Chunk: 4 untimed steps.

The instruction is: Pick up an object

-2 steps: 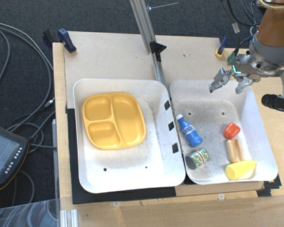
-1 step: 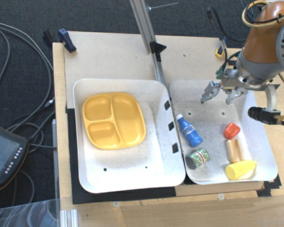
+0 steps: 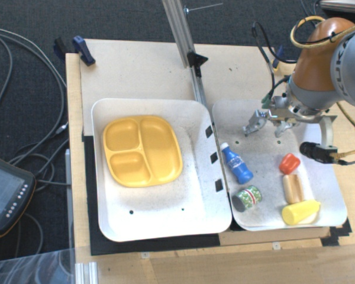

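Gripper (image 3: 266, 122) hangs over the far part of the right bin (image 3: 225, 114), fingers spread apart with open space between them, nothing held. One fingertip (image 3: 251, 127) reaches toward the bin's left side; the other (image 3: 279, 129) sits nearer the wrist.

Nearest candidate: blue bottle (image 3: 236, 165). It lies below and slightly left of the fingers in view, i.e. toward the near rim, close but apart, no contact. It rests on its side on the bin floor. Long axis runs diagonally: white cap end points up-left toward the divider between the bins, base end points down-right toward the bin's middle. Judging by that, the fingers would need to straddle it across the short way, so roughly perpendicular to that diagonal.

Other things, all farther from the fingers toward the near rim:
- green ball (image 3: 248, 197), just past the bottle's base, near but not touching as far as I can tell.
- orange piece (image 3: 289, 163), below-right of the fingers, sits at the top end of a tan cylinder (image 3: 293, 188); whether the two are one object I cannot tell.
- yellow block (image 3: 300, 212), farthest, near the front rim, touching or just beside the cylinder's lower end.

Yellow tray (image 3: 142, 150) lies in the left bin (image 3: 106, 218), well apart from the fingers, across the divider.

Judgement: approach stage, grasp not yet made; the bottle is the shortest reach.
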Available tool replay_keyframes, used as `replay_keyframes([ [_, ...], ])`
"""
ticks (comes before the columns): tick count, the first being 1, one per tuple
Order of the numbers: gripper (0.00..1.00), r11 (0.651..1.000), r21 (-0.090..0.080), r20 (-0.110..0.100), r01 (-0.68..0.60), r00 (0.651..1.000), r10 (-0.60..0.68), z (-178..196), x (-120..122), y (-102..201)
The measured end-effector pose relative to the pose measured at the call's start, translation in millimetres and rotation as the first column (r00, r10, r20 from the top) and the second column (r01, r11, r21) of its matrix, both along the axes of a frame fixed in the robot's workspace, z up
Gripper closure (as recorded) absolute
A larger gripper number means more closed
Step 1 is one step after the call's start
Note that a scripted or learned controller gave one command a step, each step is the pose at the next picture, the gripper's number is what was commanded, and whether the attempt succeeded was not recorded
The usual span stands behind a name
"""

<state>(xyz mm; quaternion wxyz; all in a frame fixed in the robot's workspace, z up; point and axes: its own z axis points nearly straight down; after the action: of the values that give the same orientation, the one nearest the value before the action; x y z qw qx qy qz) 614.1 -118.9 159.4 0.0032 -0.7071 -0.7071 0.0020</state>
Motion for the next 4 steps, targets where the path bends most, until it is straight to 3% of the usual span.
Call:
replay_keyframes([
  [1,0.00,1.000,0.000,-0.001,0.000,1.000,0.000,-58.4,-9.0,-3.8],
  [2,1.00,1.000,0.000,0.009,0.000,1.000,0.000,-42.9,-6.2,-3.3],
  [4,1.00,1.000,-0.003,0.017,-0.002,1.000,0.002,87.3,1.2,-7.8],
])
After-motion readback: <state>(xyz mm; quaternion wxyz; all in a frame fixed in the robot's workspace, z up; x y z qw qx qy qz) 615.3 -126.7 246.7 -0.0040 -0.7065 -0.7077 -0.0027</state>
